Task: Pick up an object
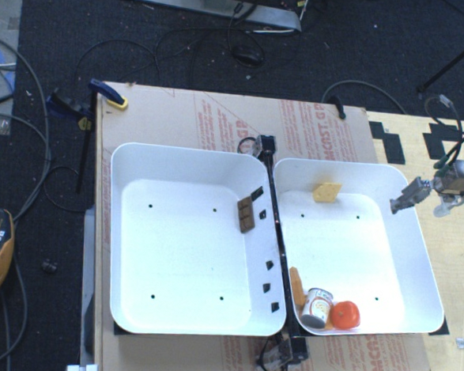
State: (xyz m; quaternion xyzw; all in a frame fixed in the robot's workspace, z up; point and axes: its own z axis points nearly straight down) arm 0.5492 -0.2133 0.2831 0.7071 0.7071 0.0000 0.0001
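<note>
My gripper (423, 202) hangs at the right edge of the view, over the right rim of the right bin (417, 257). Its fingers stand open with nothing between them. In that bin a yellow cheese wedge (326, 193) lies at the back, left of the gripper. At the bin's front corner an orange carrot (296, 285), a small tin can (316, 306) and a red tomato (346, 314) sit close together. A brown chocolate bar (248, 210) leans against the right wall of the left bin (135, 214).
The two bins share a dark divider (275, 231) with small black clips. They stand on a cardboard sheet (189, 114). A blue and yellow clamp (109, 94) grips the sheet's back left corner. Cables lie on the dark floor behind.
</note>
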